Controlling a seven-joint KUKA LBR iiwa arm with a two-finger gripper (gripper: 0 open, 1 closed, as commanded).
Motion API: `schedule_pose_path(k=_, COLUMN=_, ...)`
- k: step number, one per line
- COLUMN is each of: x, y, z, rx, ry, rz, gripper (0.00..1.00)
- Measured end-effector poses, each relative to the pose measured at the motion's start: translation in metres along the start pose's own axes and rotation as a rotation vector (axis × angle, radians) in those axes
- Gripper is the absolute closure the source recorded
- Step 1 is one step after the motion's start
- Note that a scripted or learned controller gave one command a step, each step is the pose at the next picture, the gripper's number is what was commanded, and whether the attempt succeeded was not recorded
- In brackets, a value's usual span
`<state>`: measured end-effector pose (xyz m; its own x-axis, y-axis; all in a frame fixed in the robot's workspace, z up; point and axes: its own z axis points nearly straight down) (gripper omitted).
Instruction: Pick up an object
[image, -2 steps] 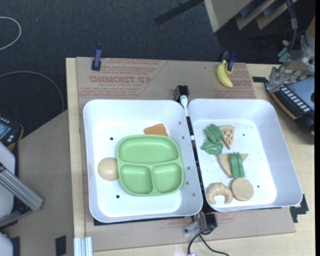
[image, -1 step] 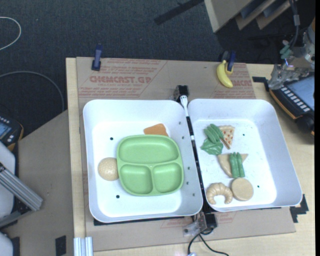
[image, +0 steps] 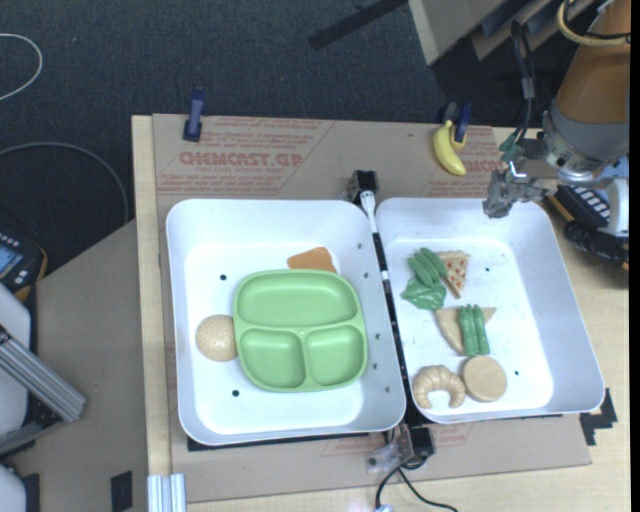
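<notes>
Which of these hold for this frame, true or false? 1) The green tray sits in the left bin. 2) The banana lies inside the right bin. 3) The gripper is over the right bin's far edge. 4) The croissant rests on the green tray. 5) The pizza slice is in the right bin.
1) True: the green tray sits in the left bin.
2) False: the banana lies on the board beyond the right bin, outside it.
3) True: the gripper is at that bin's far rim, apart from the food.
4) False: the croissant lies in the right bin's near corner, beside a round cookie.
5) True: the pizza slice lies there, next to green beans.
</notes>
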<state>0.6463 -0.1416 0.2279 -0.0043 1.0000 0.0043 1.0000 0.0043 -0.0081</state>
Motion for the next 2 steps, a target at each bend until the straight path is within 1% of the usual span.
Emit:
schedule_pose_path(k=1, x=-0.001, y=-0.03, z=-0.207, rx=-0.031, ry=-0.01, rz=0.003, gripper=1.0)
schedule_pose_path(k=2, x=0.016, y=-0.047, z=-0.096, rx=0.003, ry=-0.002, rz=0.005, gripper=1.0)
